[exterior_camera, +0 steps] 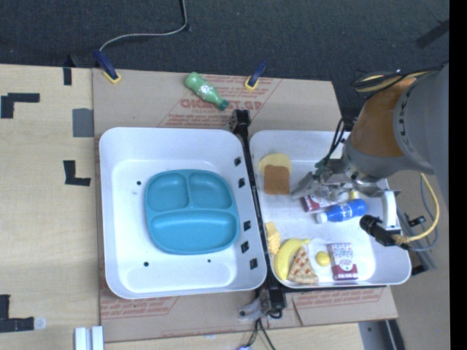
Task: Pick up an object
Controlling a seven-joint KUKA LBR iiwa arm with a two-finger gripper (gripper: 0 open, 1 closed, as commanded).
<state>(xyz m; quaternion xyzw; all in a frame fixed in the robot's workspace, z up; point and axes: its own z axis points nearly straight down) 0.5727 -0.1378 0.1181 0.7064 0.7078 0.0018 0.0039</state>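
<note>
The grey arm (408,130), its orange band (379,126) above the wrist, reached in from the right over the right-hand white bin (387,268), its tool (315,187) lowered among the clutter near the bin's middle. Whether the tool was spread or pressed together could not be told from this angle, and nothing was plainly seen between its parts.

Just below the tool lay a blue-and-white bottle (343,211) on its side, beside a small red-and-white item (312,203) that was too blurred to name. To the left of the tool, near the divider between the bins, a brown block (276,179) rested against a pale yellow piece (274,160). Along the bin's near edge sat a yellow banana (286,252), a pizza slice (302,270), a small white piece with a yellow centre (322,257) and a red packet (342,261).

The left-hand white bin (117,195) held a blue divided plate (193,211), lying flat near its middle. Beyond both bins, on the cardboard sheet (299,100) covering the desk (36,217), a green bottle (206,90) lay on its side, well apart from the arm.
</note>
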